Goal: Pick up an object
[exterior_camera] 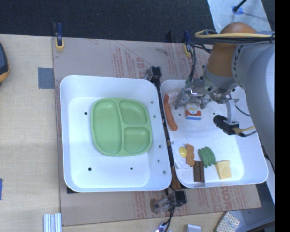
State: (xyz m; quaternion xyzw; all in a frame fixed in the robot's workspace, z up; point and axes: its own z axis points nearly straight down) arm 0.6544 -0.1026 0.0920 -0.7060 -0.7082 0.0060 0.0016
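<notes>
From above, the arm (241, 57) is reaching in from the right over the right bin (249, 170). Its gripper (191, 98) is hanging low above the bin's upper part, just over a small white carton (193, 113); whether its fingers are apart or together I cannot tell. A sausage (170, 114) is lying just beside the carton, along the bin's left wall. Near the front are lying a green piece (207, 156), a yellow block (224, 169) and a brown bar (198, 171). The left bin (72, 178) is holding a green plate (121, 126).
</notes>
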